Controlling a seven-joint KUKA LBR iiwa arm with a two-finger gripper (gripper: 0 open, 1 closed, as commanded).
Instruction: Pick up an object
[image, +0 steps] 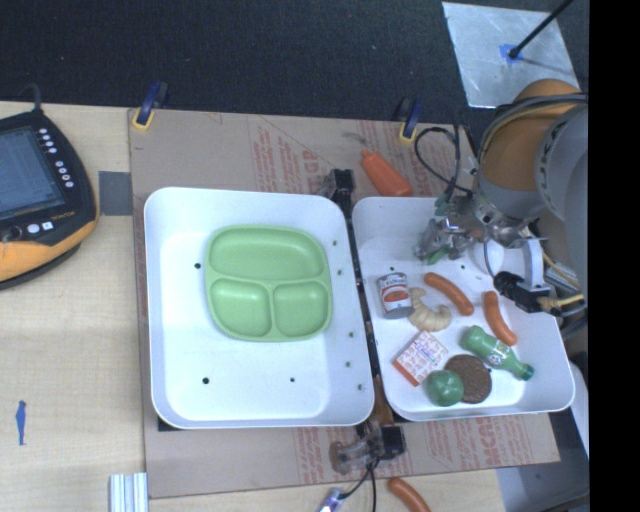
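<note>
From my remote seat I have the gripper (440, 240) low over the far end of the right bin (560, 400), its metal fingers a grey tangle against the white floor. I cannot tell whether they are parted or closed, and I see nothing between them, so I count it as carrying nothing.

Nearest to it is a sausage (447, 291), lying slantwise just toward the camera from the tool. Beside that stands a small can (394, 294), with a pale croissant-like pastry (431, 318) touching or nearly touching the sausage's lower end. A second sausage (499, 318) lies further right, under the arm's cabling. Toward the near rim sit a red-and-white packet (421, 357), a green bottle (496, 353) on its side, a brown round cookie (470, 380) and a green ball-shaped item (443, 388) against it.

The left bin (170, 300) holds a green divided plate (268, 280). An orange carrot-like piece (385, 175) lies outside the bins on the cardboard, and a teach pendant (35, 195) rests at the bench's far left.

I judge this to be the approach: the tool is down in the bin but has not yet taken anything. The next move calls for centring over one separate item, the first sausage being closest, aligning the fingers across its narrow width, then closing and lifting straight
</note>
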